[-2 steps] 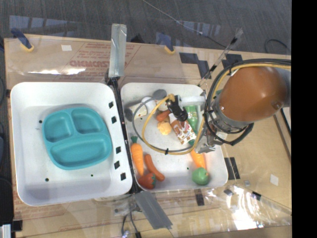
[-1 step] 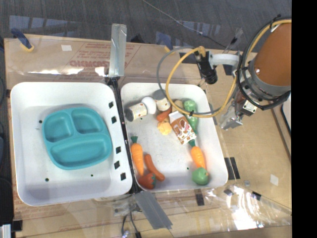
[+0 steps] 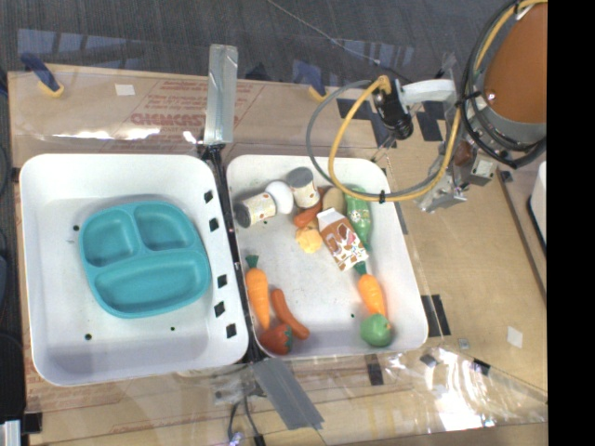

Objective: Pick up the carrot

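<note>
Two carrots lie in the right bin (image 3: 409,277). One carrot (image 3: 257,295) rests along the bin's left wall, leafy end toward the back. The other carrot (image 3: 372,294) lies near the right wall, just above a green round fruit (image 3: 376,330). The arm comes in at the top right, its orange band (image 3: 521,54) high over the bench. My gripper (image 3: 446,191) hangs outside the right bin, past its back right corner, well apart from both carrots. Nothing is seen held in it.
The right bin also holds two small cans (image 3: 256,210) (image 3: 302,186), a white ball (image 3: 279,193), a printed carton (image 3: 342,240), a green packet (image 3: 358,214) and a red pepper (image 3: 279,334). A teal divided plate (image 3: 144,258) sits in the left bin (image 3: 37,249). Yellow cable (image 3: 325,156) loops over the right bin's back edge.
</note>
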Action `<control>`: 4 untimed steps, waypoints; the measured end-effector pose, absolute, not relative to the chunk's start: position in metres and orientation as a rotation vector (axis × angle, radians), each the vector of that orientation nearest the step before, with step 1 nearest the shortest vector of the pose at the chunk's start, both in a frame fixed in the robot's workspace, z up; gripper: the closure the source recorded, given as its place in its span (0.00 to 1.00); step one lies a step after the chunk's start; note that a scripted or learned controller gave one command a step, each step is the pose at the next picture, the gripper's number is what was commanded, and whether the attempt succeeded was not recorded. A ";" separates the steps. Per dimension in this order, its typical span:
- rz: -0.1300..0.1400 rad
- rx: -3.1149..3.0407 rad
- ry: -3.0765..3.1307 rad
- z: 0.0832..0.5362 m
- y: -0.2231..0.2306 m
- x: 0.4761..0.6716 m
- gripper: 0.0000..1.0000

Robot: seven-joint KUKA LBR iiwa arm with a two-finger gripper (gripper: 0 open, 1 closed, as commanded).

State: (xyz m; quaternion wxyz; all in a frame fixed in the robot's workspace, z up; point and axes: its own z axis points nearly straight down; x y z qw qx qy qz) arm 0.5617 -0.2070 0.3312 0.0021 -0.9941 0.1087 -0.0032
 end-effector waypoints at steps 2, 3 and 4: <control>-0.007 -3.108 0.366 0.296 -0.205 0.485 1.00; -0.013 -3.123 0.304 0.362 -0.208 0.512 1.00; -0.001 -3.121 0.304 0.335 -0.209 0.494 1.00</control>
